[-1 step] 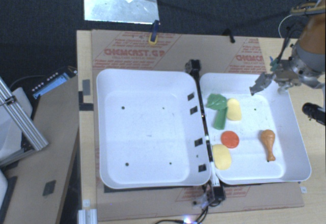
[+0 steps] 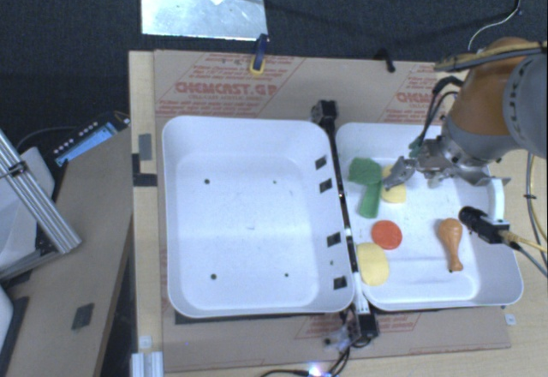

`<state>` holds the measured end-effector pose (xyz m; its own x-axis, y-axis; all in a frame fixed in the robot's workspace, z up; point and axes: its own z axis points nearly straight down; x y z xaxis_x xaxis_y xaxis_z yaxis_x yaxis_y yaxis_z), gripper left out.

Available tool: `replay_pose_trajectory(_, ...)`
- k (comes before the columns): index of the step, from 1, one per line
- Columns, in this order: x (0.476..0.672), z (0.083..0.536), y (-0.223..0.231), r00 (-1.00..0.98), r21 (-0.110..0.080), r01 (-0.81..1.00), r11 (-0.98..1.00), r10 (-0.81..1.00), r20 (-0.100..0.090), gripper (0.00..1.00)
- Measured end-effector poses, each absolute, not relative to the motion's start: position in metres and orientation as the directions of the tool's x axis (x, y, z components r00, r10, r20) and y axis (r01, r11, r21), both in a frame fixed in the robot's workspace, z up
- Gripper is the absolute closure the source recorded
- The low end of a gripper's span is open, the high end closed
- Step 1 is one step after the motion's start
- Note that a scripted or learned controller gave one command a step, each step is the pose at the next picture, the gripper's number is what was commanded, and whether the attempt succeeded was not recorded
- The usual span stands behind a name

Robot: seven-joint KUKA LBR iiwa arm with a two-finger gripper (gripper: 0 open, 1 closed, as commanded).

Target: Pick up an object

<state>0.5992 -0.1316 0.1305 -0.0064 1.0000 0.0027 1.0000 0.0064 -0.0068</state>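
Below me the bench (image 2: 145, 221) carries a brown cardboard sheet (image 2: 231, 86) printed with red lettering, and on that sheet sit two shallow white bins, touching side by side. The left bin (image 2: 248, 212) lies at nine o'clock from the right bin (image 2: 497, 281). A yellow clip (image 2: 257, 65) rests on the cardboard at twelve o'clock from the left bin.

A green toy (image 2: 366, 182) lies in the right bin (image 2: 497, 285), near its left wall, with a fat top and a thin stem pointing down. A small pale yellow piece (image 2: 395, 193) sits just beside it. Below them lies a round orange-red disc (image 2: 387, 235). A yellow lump (image 2: 372, 263) rests near the bin's front left corner. A brown drumstick (image 2: 451, 242) lies to the right, its thin end pointing down.
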Motion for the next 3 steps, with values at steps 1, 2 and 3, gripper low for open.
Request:
replay_pose_trajectory(1,0.539,0.088,-0.093,-0.003,-0.008,1.000,0.003,1.000,0.004,0.00)
replay_pose_trajectory(2,0.543,0.101,-0.095,-0.001,0.003,1.000,0.001,1.000,0.000,1.00)
replay_pose_trajectory(3,0.486,0.084,-0.087,-0.001,-0.002,1.000,0.001,1.000,0.002,1.00)
